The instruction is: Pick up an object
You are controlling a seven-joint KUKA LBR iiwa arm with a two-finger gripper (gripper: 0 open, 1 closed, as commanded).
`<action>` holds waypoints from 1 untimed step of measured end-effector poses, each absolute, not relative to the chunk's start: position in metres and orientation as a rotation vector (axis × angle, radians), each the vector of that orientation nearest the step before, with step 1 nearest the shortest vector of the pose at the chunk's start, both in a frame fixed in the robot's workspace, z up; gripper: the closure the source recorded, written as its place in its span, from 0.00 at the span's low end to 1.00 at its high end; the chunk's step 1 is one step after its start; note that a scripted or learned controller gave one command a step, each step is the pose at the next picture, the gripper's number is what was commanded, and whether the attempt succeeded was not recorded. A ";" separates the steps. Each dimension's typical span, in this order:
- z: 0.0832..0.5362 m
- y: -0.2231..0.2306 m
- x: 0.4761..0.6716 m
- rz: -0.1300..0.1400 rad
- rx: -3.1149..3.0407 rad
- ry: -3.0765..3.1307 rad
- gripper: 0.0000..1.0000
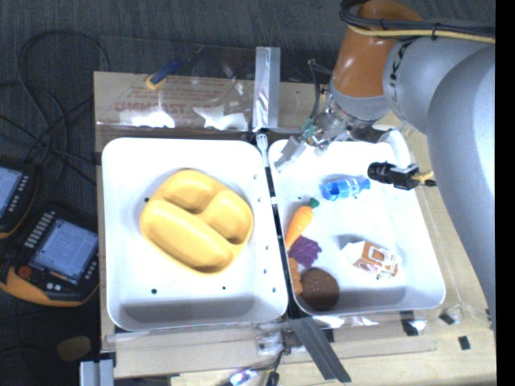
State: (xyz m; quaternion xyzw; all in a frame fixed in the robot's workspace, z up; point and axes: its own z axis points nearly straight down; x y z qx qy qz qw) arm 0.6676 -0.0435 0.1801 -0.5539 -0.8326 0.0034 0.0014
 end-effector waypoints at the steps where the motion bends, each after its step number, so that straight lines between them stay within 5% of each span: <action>1: 0.180 -0.072 0.628 0.008 -1.629 -2.681 0.00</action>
